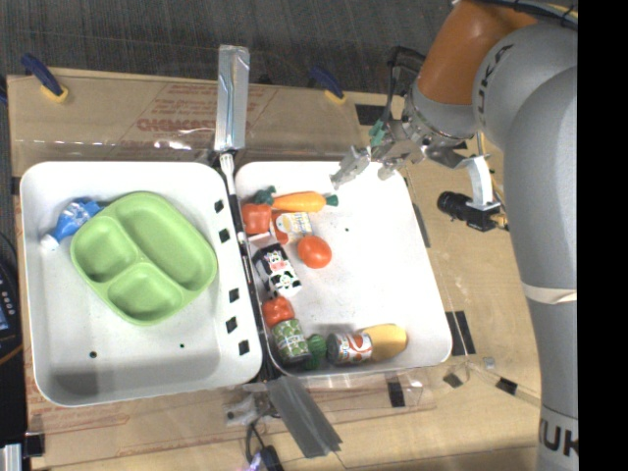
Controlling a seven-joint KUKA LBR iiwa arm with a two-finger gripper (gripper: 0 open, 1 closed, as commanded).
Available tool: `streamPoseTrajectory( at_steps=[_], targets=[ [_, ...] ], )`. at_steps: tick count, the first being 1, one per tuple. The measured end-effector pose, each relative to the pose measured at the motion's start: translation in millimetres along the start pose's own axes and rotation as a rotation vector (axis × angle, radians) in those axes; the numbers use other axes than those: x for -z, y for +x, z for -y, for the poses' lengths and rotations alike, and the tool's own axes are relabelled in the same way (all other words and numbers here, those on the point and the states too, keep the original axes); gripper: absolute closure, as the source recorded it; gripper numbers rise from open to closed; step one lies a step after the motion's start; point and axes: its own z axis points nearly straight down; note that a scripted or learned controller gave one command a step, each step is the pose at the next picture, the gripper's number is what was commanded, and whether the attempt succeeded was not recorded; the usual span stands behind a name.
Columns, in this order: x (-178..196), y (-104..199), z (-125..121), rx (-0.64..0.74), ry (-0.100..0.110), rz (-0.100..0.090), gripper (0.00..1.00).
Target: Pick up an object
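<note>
Fingers (345, 170) parted and holding nothing, your gripper (358, 165) hangs just beyond the carrot (297, 202) at the right bin (392, 263) rim, so every pick remains.

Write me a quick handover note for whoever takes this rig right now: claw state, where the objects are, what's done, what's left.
Claw: above the right bin's top edge, holding nothing; finger state unclear.
Right bin: carrot, tomato, cow-print carton and other toy foods along the left wall; yellow item at the bottom edge.
Left bin: green divided plate, blue item beside it.
Done: nothing picked.
Left: descend, grasp one object, lift.
</note>
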Motion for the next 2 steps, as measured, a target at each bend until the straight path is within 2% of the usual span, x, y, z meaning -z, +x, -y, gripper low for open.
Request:
streamPoseTrajectory(
  at_steps=[1, 2],
  targets=[
    [-119, 27, -8, 0.025, -0.009, 0.004, 0.00],
    [-118, 69, 63, -0.042, -0.014, 0.008, 0.00]
  ],
)
